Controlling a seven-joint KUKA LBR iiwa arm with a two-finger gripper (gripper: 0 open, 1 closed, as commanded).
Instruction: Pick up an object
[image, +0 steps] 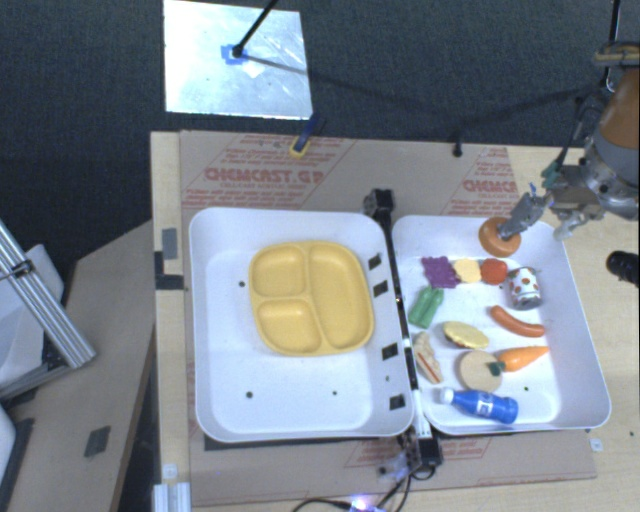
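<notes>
Grey metal fingers of the gripper were spread apart and held nothing, at the far right corner of the right bin. One fingertip hung over an orange doughnut-shaped toy, the likeliest pick. Its rounded, smooth plastic could have slipped free, or the other finger could have struck the bin's rim. Nearer lay crowded glossy toy foods: a purple cluster, a small can, a sausage, a tapered carrot. To the left, a yellow compartment tray sat in the left bin.
</notes>
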